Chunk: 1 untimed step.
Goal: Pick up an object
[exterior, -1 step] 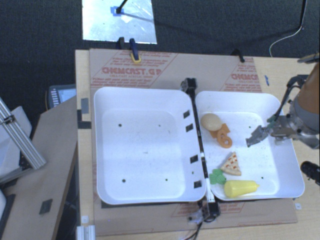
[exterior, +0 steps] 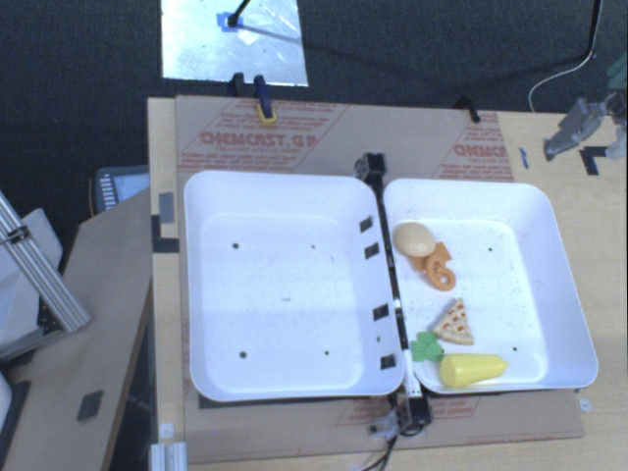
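Observation:
The right bin (exterior: pixel 535 263) holds several small objects along its left side. A tan rounded bun (exterior: pixel 414 238) lies near the divider, with an orange pretzel-shaped piece (exterior: pixel 441 269) touching it below. Further forward lies a pizza slice (exterior: pixel 454 324), then a small green piece (exterior: pixel 425 346) and a yellow corn-like object (exterior: pixel 472 368) at the front edge. My gripper (exterior: pixel 577 131) hangs at the far right, above the bench behind the right bin and well away from every object. Nothing is seen in it.
The left bin (exterior: pixel 285 283) sits beside the right one, joined by black clips (exterior: pixel 373 251) along the divider. Cardboard (exterior: pixel 324 135) lies under both. A shiny metal plate (exterior: pixel 234 27) lies at the back, and an aluminium bar (exterior: pixel 39 268) stands at the left.

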Tool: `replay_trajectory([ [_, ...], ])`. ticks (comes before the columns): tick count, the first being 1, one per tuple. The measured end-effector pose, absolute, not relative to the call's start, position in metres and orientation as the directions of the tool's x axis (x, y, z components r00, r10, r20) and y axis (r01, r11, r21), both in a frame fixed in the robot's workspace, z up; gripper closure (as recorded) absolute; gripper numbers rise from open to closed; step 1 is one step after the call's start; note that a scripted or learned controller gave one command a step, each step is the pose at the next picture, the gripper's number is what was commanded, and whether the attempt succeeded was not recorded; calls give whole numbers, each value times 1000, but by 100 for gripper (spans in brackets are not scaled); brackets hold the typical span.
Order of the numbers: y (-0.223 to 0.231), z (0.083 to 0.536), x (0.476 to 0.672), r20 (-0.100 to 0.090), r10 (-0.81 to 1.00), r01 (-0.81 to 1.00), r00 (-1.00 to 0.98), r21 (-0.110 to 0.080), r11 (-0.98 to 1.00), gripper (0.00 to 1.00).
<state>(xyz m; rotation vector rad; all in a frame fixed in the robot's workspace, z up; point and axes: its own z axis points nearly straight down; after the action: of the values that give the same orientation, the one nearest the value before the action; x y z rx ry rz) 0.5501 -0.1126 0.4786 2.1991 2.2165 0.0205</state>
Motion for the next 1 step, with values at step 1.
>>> replay_trajectory([
  [1,-42,308,569,3,1000,1000,-11,-13,11,0],
])
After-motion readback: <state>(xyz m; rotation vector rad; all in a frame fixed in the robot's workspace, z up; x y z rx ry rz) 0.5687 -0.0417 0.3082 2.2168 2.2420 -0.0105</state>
